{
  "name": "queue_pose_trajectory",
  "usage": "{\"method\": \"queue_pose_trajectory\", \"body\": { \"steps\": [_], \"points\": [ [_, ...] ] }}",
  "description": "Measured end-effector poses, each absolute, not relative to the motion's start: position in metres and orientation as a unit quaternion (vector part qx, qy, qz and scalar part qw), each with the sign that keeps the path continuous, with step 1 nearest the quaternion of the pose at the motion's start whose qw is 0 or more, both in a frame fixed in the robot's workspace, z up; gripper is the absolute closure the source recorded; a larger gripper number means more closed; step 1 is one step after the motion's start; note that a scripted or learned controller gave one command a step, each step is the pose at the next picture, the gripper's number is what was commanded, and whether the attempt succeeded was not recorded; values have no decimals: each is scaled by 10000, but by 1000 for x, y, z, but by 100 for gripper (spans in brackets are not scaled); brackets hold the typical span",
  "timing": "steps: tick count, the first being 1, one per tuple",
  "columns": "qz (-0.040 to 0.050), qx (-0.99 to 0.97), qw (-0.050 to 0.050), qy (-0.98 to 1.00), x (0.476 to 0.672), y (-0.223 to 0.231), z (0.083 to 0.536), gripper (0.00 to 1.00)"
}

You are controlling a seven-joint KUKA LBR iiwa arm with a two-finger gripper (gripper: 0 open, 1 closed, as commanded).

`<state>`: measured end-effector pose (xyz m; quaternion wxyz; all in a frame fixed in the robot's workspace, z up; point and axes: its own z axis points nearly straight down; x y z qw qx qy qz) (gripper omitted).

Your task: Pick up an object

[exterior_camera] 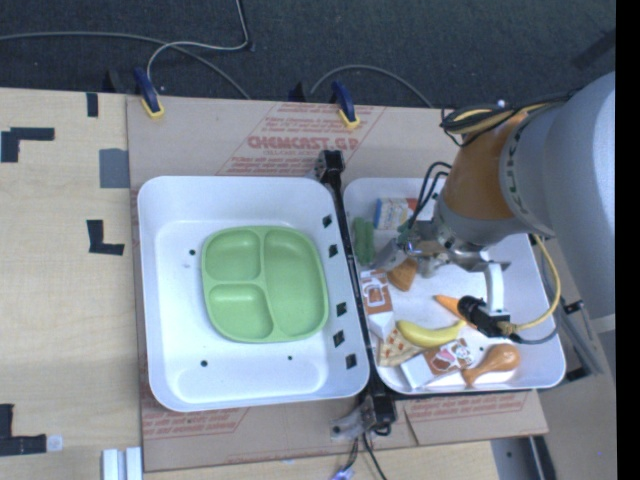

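The grey arm [560,168] with its orange band [482,173] reaches in from the right and hangs low over the right bin [545,368], its tool [418,253] down among the objects near that bin's left side. Whether the tool is spread or closed cannot be told from this slanted view, since the wrist hides most of it, and nothing can be seen clamped in it. Just beside the tool lies a small brown piece [402,276], and a green item [362,240] stands against the divider between the bins. Further toward the near edge of the right bin lie a banana [430,333], a pizza slice [393,348] touching the banana's left end, an orange carrot [447,305] just above the banana, and a brown drumstick-shaped toy [492,364] to the right. A small printed box [394,211] sits near the bin's far edge. The left bin [170,368] holds a pale green divided plate [265,282] lying flat at its centre. Both bins sit on a cardboard sheet [280,133] clipped to the wooden surface [60,318].
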<state>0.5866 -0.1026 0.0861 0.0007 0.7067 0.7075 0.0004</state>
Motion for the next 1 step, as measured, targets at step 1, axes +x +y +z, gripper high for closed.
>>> {"method": "queue_pose_trajectory", "body": {
  "steps": [1],
  "points": [
    [0,7066,15,7076,587,-103,96,100]
  ]
}}
